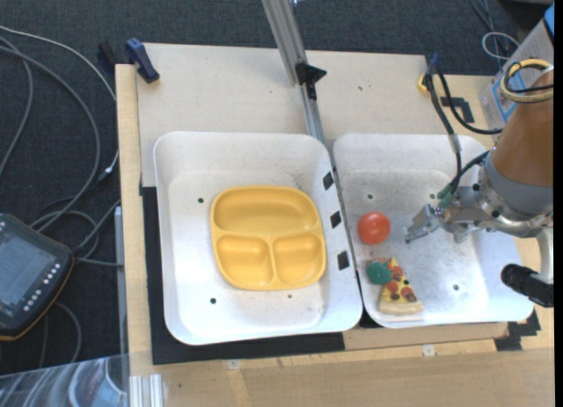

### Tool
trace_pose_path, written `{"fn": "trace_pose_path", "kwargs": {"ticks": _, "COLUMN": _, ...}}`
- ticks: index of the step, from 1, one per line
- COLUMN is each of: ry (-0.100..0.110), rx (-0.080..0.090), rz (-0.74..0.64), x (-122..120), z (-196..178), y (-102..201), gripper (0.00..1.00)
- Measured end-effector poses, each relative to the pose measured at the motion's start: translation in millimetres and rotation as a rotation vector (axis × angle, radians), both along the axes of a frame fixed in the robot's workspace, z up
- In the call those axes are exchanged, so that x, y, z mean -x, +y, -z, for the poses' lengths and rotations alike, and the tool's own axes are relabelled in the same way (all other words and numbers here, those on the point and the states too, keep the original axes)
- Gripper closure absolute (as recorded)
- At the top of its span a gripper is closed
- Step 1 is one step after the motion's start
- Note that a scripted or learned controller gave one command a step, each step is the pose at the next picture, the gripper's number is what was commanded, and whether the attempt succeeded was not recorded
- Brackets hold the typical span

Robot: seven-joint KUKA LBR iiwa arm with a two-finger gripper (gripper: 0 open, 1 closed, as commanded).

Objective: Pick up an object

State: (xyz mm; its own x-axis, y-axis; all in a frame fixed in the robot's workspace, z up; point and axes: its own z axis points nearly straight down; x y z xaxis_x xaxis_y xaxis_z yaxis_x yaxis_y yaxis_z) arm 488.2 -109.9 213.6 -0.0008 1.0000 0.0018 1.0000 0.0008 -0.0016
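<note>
Leftmost, yellow divided plate [267,236] sits in left bin [176,221], long axis across the bin. Right bin [457,155]: red ball [374,228], green toy [380,270], pizza slice [400,293] pointing up-left. Gripper [422,225] hovers right of ball, fingers apart, holding nothing.

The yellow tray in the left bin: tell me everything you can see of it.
The yellow tray is a rounded-corner rectangular dish that looks like smooth, matte plastic. Raised ridges divide it into three compartments: one wide one along the far side and two smaller ones side by side nearer the camera. All three hold nothing. It lies flat, right way up, slightly skewed, near the middle of the left bin, resting on the bin floor. It is touching nothing else.
</note>
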Motion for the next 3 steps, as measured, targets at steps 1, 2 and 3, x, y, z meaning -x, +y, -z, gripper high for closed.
{"fn": "trace_pose_path", "kwargs": {"ticks": 1, "ry": -0.001, "rx": 0.0, "rz": 0.0, "x": -0.1, "z": 0.0, "y": -0.1, "gripper": 0.0}}
{"fn": "trace_pose_path", "kwargs": {"ticks": 2, "ry": 0.007, "rx": -0.002, "rz": 0.0, "x": 0.6, "z": 56.2, "y": 10.9, "gripper": 0.0}}
{"fn": "trace_pose_path", "kwargs": {"ticks": 3, "ry": 0.007, "rx": -0.001, "rz": 0.001, "x": 8.7, "z": 117.2, "y": 12.3, "gripper": 0.0}}
